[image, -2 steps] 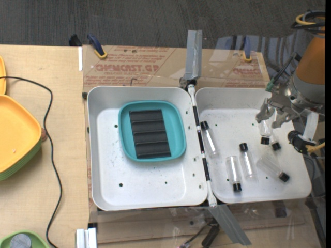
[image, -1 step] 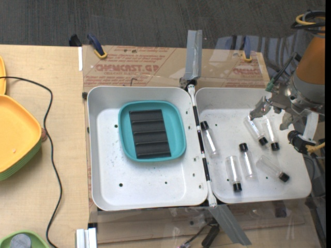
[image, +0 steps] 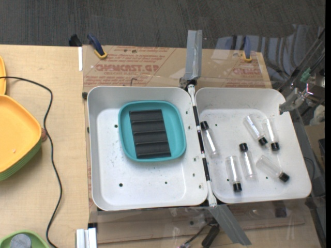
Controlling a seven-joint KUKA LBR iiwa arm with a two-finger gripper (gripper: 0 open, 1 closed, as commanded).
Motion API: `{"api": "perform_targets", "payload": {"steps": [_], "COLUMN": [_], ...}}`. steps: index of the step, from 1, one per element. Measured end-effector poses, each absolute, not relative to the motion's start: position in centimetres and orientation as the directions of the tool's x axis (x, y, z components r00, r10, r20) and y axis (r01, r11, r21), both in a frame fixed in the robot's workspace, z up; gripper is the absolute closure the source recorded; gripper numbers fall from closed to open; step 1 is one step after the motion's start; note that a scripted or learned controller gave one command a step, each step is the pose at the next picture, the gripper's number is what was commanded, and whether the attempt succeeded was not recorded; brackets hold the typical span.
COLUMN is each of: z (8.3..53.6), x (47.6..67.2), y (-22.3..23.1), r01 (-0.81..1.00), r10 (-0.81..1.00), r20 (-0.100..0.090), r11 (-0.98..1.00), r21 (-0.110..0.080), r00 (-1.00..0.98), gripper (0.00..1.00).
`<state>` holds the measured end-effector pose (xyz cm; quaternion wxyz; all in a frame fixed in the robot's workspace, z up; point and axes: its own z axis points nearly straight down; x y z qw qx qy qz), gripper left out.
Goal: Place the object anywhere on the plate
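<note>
Roughly, the left bin (image: 98, 154) has its teal plate (image: 178, 133) set toward 12 o'clock. The plate lies close to the far wall, leaving a broad strip of bare floor at 6 o'clock and narrower margins at 3 and 9. A black ribbed block (image: 150, 133) lies on the plate's middle, so only the plate's rim band shows free.

In the right bin (image: 295, 187), six clear vials with black caps lie flat and scattered. One vial (image: 208, 138) lies just beside the dividing wall at 9 o'clock. A pair (image: 255, 129) lies at 1 o'clock and another two (image: 234, 172) at 6. A last one (image: 273, 168) is near 4.

The arm (image: 310, 71) appears blurred at 2 o'clock, slanting down over the right bin's far-right rim. The gripper (image: 292, 101) hangs at that rim, apart from every vial; whether it is open or closed I cannot tell.
</note>
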<state>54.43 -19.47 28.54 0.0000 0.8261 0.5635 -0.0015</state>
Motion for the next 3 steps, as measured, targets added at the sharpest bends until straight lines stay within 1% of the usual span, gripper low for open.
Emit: {"api": "perform_targets", "payload": {"steps": [1, 2, 3], "z": [43.9, 44.0, 43.9], "x": [52.8, 53.8, 53.5], "y": [-21.0, -21.4, -20.8], "r01": [0.916, 0.836, 0.768], "r10": [0.916, 0.836, 0.768], "r20": [-0.003, -0.004, -0.005], "r11": [-0.401, -0.548, -0.64], "r21": [-0.003, -0.003, -0.004], "r00": [0.401, 0.548, 0.64], "gripper": [0.0, 0.0, 0.0]}}
